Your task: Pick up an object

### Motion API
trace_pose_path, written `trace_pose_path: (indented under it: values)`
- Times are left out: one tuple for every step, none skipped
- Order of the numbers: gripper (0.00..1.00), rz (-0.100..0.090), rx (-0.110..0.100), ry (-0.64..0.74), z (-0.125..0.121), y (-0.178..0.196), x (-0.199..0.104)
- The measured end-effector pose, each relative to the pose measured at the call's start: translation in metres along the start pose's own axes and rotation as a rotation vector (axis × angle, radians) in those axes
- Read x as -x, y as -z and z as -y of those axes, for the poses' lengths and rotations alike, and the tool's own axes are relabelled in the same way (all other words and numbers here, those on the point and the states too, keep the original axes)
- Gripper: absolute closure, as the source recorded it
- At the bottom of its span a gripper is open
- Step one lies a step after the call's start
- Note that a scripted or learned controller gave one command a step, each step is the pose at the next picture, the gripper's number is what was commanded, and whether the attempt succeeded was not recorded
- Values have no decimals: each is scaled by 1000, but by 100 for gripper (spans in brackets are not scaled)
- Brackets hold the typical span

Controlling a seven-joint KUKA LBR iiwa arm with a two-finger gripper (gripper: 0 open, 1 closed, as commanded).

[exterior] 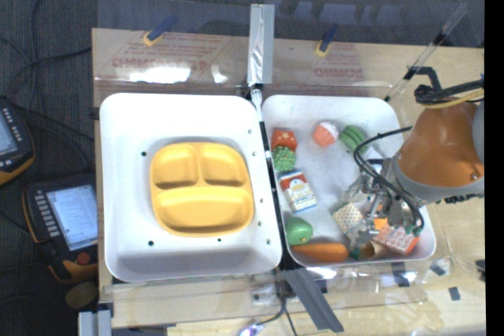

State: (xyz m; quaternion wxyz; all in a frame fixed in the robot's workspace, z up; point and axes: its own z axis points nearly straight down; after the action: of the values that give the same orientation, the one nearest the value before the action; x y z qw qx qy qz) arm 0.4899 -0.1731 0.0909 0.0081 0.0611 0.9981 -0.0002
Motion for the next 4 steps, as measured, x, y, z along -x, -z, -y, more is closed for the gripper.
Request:
trace_pose_path:
  values:
    - [0,-3,-5,51,-19,0,12]
    - [0,0,-2,185,39,0,4]
    - [100,5,-2,184,38,11,7]
    - [100,-9,-2,120,27,0,49]
